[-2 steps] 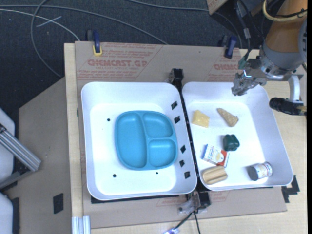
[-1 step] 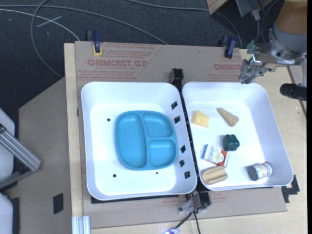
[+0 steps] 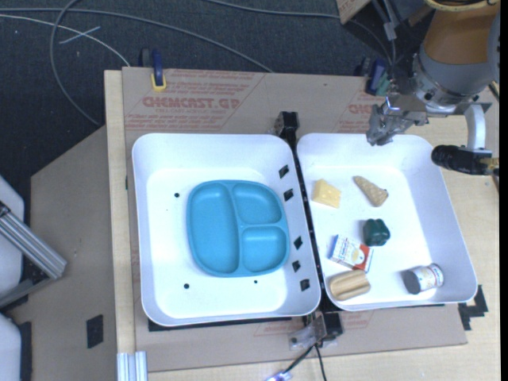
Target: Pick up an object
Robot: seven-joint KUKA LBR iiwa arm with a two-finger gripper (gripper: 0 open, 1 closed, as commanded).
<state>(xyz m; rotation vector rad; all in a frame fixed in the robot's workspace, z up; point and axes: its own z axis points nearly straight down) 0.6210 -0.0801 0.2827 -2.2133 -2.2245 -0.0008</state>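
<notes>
Dark carpet with loose grey cables surrounds the surface (image 3: 238, 94), a cardboard-topped bench carrying two shallow white bins side by side. At the far edge of the right bin (image 3: 444, 205) hangs the claw (image 3: 386, 131), above the bin's back rim and well up from the things on its floor. Whether it is released or clenched I cannot tell at this size and angle; nothing shows between its tips, so I judge it to be carrying nothing.

Nearest the claw lie a tan wedge (image 3: 371, 190) and, to its left, a yellow block (image 3: 326, 194), apart from one another. Further toward the near rim sits a dark green lump (image 3: 376, 232), with a small red, white and blue packet (image 3: 348, 252) just beside it. Below the packet rests a tan roll (image 3: 349, 285), touching or almost touching it; I cannot say which. A grey and white cylinder (image 3: 422, 279) lies on its side in the near right corner.

Across the divider, the left bin (image 3: 155, 213) holds a blue sectioned tray (image 3: 237, 227).

As for progress, the pick seems not yet begun: every object rests on a bin floor. What remains, by my reading, is the whole job: move over one thing, descend, close on it and lift.
</notes>
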